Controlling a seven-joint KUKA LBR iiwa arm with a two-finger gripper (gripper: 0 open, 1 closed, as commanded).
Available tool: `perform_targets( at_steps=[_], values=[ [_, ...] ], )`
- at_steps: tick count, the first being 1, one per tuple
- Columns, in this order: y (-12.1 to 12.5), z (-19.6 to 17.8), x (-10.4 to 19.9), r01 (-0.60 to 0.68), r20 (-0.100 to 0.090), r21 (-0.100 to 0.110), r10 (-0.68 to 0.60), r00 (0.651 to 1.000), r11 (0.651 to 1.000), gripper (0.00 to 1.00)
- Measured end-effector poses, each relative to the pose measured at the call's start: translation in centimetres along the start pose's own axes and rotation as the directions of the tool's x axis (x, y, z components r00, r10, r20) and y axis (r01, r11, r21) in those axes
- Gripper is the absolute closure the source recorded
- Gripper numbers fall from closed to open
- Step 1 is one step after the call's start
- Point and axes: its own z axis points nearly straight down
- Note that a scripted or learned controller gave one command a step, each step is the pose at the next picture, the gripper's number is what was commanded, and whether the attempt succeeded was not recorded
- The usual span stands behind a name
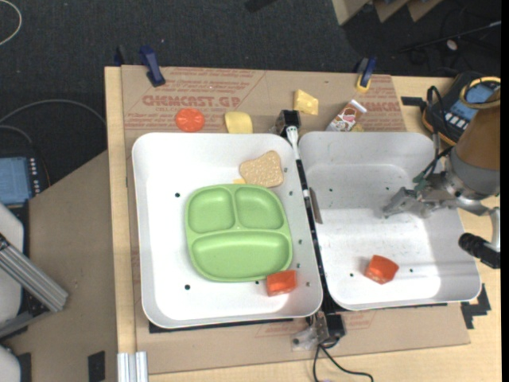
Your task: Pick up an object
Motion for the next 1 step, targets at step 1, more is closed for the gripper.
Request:
perform_targets(
  at_steps=[1],
  values=[
    [-7.23, 0.12, 0.26, 0.001, 0.004, -0.001, -0.001, 1.000, 1.000, 0.00]
  ],
)
